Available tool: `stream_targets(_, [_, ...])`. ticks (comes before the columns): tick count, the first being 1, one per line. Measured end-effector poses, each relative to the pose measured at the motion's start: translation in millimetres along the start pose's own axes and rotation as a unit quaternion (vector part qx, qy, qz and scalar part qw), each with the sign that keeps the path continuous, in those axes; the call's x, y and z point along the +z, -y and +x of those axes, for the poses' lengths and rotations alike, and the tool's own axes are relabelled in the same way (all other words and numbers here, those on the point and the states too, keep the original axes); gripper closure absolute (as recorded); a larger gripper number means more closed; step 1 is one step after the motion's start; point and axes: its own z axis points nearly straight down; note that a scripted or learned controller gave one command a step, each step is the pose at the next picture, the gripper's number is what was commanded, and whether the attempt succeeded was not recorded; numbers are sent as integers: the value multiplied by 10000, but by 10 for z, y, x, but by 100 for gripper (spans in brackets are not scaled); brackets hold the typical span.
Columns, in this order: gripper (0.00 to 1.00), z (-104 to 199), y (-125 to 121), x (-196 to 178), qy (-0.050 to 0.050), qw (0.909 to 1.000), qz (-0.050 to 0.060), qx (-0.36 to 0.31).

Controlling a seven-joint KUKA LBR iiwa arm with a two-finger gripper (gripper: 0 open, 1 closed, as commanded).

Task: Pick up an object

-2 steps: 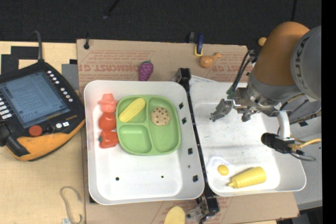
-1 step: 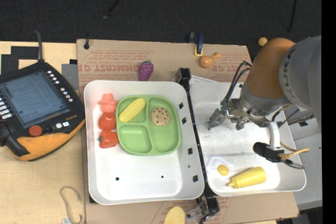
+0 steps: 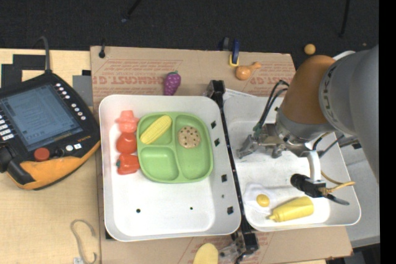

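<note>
**Camera view: yellow bottle lies right of the green plate, gripper close by**

A yellow squeeze bottle [image 3: 291,209] lies on its side in the right bin [image 3: 278,175], right of the green plate [image 3: 158,164] and lower in the frame. It is plain yellow with a narrower cap end, and a small yellow-centred toy egg [image 3: 263,200] sits just beside it on the plate's side. The gripper [image 3: 253,146] is low in the same bin, level with the plate and apart from the bottle; whether it is released or clenched cannot be told. The plate, in the left bin [image 3: 161,210], bears corn [image 3: 154,128] and a cookie [image 3: 189,136]. Both bins rest on brown cardboard [image 3: 136,71], and a teach pendant [image 3: 43,127] lies left of the plate.
</note>
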Motion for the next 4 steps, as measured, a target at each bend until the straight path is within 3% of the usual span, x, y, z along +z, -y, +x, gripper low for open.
stream_targets(1, [100, -19, -4, -122, -2, 10000, -11, 31])
stream_targets(2, [100, -16, -11, -754, 9, 10000, -45, 8])
stream_targets(4, [100, -70, 5, -1439, 6, 10000, -37, 10])
